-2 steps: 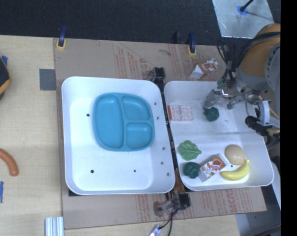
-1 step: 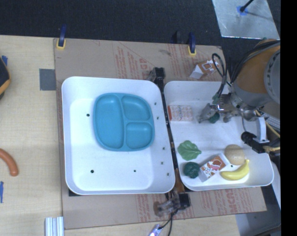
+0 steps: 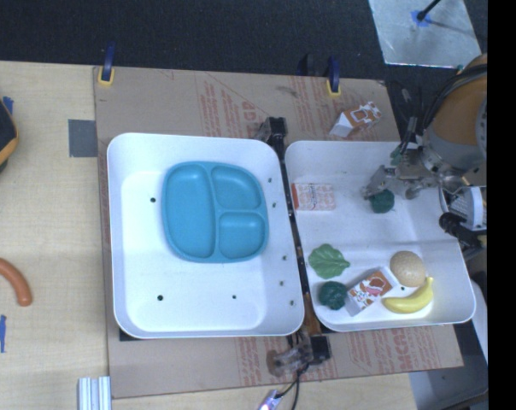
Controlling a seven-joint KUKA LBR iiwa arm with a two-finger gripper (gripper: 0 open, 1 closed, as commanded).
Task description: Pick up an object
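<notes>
We judge the dark green lump (image 3: 381, 201) in the right bin (image 3: 352, 156) to be the piece in hand: a small toy vegetable, probably light hollow plastic, stiff enough to take a squeeze, with a rounded, slightly bumpy skin that could slip out of a pinch set off-centre. We would close across its widest part, from directly above. It looks deep teal-green, roundish, and lies towards the far right of that bin, well apart from the other pieces. The gripper (image 3: 395, 180) hangs just over it at the end of the grey arm coming in from the right, and we cannot tell how the claw stands, nor whether it touches the lump, because the metal parts blur together. Along the near edge of the same bin we see a pale green leaf (image 3: 328, 260), a dark green broccoli-like piece (image 3: 332, 295), a small carton (image 3: 369, 290), a tan bun (image 3: 407, 268) and a yellow banana (image 3: 411, 300); a flat red-and-white packet (image 3: 313, 196) lies by the bin's left wall. The left bin (image 3: 134, 254) holds a blue divided plate (image 3: 214, 211).
</notes>
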